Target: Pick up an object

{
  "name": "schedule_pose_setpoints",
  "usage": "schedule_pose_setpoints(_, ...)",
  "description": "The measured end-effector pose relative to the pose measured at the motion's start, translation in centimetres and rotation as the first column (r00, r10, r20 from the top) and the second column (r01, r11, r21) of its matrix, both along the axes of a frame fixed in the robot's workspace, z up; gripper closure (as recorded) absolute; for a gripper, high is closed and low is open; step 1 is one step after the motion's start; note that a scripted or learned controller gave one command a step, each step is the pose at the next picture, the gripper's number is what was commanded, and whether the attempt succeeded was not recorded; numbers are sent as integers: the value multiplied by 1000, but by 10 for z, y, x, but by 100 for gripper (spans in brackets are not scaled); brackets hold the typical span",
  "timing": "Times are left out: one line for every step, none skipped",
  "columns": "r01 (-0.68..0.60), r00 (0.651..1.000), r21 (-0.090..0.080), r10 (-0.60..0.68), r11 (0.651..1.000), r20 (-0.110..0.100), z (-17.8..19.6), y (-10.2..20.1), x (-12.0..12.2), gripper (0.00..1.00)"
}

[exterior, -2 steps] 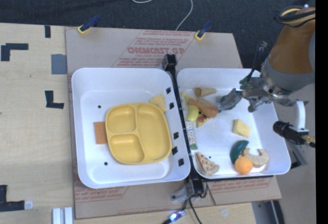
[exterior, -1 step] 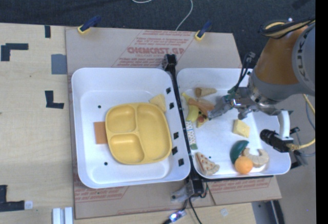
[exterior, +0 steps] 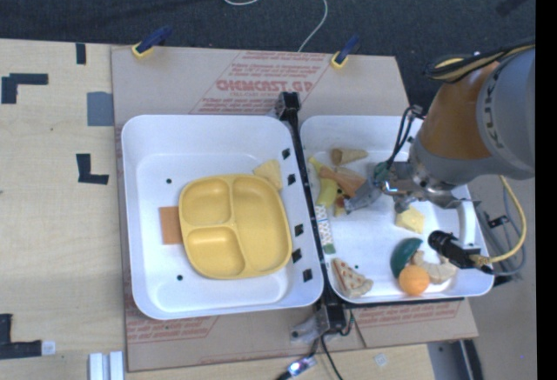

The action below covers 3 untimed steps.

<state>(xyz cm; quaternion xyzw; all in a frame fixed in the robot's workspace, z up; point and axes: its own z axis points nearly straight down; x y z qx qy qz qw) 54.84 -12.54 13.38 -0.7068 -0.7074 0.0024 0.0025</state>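
Jaws sit low in the right bin, tips among food pieces; can't tell if wide or narrow, nothing visibly gripped. Just left of them: one orange stick, one yellow-green piece. Behind: one tan wedge. Right: one pale cube. Left bin: one yellow tray.

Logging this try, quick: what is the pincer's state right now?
Pincer: low in the right bin among the food pieces; open or closed cannot be told.
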Motion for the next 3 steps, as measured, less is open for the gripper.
schedule_pose_setpoints(-1, 1000, -1, 1, 1000, 4, -52, 1, -1, 0)
schedule_pose_setpoints(-1, 1000, -1, 1, 1000, 7, -39, 1, 0, 100)
schedule_pose_setpoints(0, 1000, -1, 0, 1000, 10, 20, 4, -6, 100)
